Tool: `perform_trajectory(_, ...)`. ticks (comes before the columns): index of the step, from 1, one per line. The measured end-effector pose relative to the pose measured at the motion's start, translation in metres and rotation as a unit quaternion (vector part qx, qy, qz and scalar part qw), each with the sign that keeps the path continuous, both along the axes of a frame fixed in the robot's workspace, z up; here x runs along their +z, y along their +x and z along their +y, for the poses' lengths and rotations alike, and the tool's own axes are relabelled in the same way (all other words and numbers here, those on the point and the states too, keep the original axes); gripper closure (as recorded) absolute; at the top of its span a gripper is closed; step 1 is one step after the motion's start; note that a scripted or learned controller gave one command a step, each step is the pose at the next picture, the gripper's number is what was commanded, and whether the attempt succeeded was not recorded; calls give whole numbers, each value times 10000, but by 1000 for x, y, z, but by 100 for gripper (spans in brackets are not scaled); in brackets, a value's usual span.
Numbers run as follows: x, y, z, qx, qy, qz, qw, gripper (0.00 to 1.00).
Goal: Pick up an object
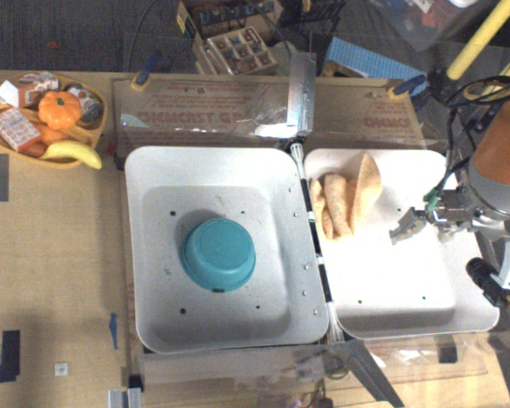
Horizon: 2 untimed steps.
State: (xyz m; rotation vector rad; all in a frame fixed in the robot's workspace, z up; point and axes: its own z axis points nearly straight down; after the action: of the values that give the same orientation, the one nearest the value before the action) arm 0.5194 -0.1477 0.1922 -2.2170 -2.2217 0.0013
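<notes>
Gripper (pixel 405 226) hangs low over right bin (pixel 408 304), jaws parted, grasping nothing; bread loaves (pixel 347 198) lie at its nine o'clock, near; teal bowl (pixel 219 254) rests upturned mid left bin (pixel 153 185).

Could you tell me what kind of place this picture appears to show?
Probably a robotics lab bench: a grey arm reaches over two white bins, one holding a teal bowl, with cluttered crates and cables behind.

Robotics lab or workshop bench. Evidence: two white bins (pixel 144 185) on a cardboard-covered bench (pixel 51 253), loose cables (pixel 484 92), storage crates (pixel 234 36) behind. Basket of toy food (pixel 42 121) at bench corner.
</notes>
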Motion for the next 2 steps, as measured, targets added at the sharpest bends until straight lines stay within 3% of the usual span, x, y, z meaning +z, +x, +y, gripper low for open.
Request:
perform_trajectory(1,9,5,9,-6,-9,-18,10000,0)
perform_trajectory(2,-28,29,-29,344,-14,-21,9994,0)
